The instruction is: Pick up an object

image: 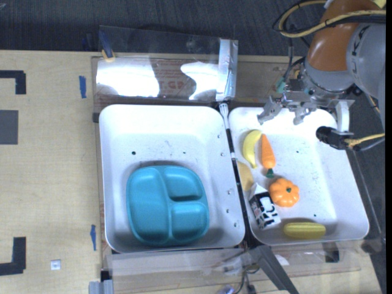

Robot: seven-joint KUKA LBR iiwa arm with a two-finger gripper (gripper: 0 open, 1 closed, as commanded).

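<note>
Pale wooden bench top (49, 164) is bearing two shallow white bins side by side, with dark flooring showing beyond its far edge and a clear plastic sheet (165, 69) standing behind the left bin.

Left bin (116, 127) is holding a blue divided tray (166, 204), lying flat in the near half, its three compartments facing up.

Right bin (331, 170) is holding the loose objects, all gathered along its left side and near edge. A carrot (267, 152) is lying with its long axis running roughly far to near, the narrow orange tip pointing toward the far wall and the small green stub pointing near. A banana (250, 147) is lying touching the carrot's left flank, curved, yellow, its long axis also running far to near. A small orange pumpkin (284, 192), round with a green stem on top, is sitting just near of the carrot's green end. A black-and-white printed item (264, 210) is leaning against the bin's left wall, just beside the pumpkin. A yellow oblong piece (304, 229) is lying along the near wall, its long axis running left to right.

Gripper (283, 112) is hanging over the far left corner of the right bin, above the banana and carrot and apart from both. Its two fingers are standing spread apart, with nothing between them. Grey arm with orange band (334, 48) is reaching in from the right.
</note>
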